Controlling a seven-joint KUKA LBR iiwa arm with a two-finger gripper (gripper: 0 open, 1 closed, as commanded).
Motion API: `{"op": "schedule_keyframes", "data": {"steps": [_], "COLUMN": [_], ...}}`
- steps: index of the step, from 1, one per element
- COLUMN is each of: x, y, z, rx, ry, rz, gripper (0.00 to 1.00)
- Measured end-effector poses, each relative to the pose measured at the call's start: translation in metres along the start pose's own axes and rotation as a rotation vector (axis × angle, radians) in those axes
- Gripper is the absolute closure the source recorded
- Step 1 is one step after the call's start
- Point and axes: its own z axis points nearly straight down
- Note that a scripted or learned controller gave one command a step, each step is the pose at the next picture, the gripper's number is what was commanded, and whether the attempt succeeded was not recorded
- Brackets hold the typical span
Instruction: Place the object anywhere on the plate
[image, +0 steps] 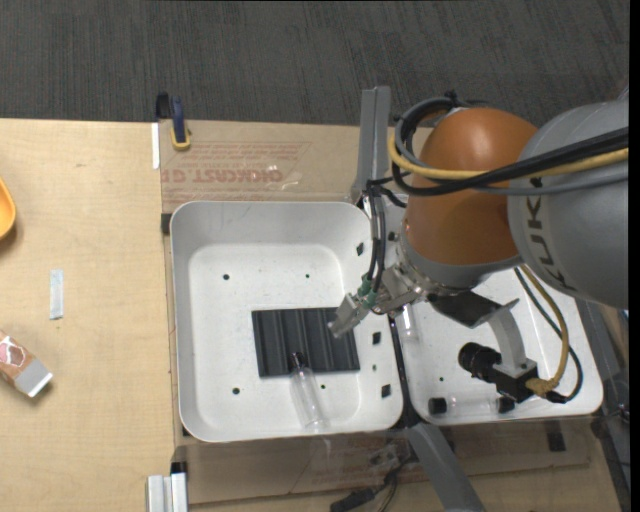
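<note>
A black ridged plate (300, 340) lies flat in the middle of the left white bin (200, 300). A clear plastic vial (307, 392) with a dark cap rests at the plate's front edge, its capped end on the plate and its body on the bin floor. My gripper (347, 318) hangs over the plate's right edge, up and to the right of the vial and apart from it. Nothing shows between its tips. The big orange and grey wrist covers the wall between the bins and much of the right bin (570, 390).
A cardboard sheet (240, 170) lies behind the left bin, with a blue and yellow clamp (175, 122) at its corner. On the wooden bench to the left sit a small white strip (56, 295), a wrapped packet (20, 365) and an orange item (5, 208).
</note>
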Motion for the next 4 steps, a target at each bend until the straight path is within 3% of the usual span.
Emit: {"op": "schedule_keyframes", "data": {"steps": [1, 2, 4], "x": [-0.001, 0.024, 0.007], "y": [0.000, 0.009, 0.003], "z": [-0.008, 0.043, 0.057], "rx": [0.003, 0.002, 0.000], "ry": [-0.001, 0.001, 0.001], "rz": [0.002, -0.076, -0.141], "gripper": [1.00, 1.00, 1.00]}}
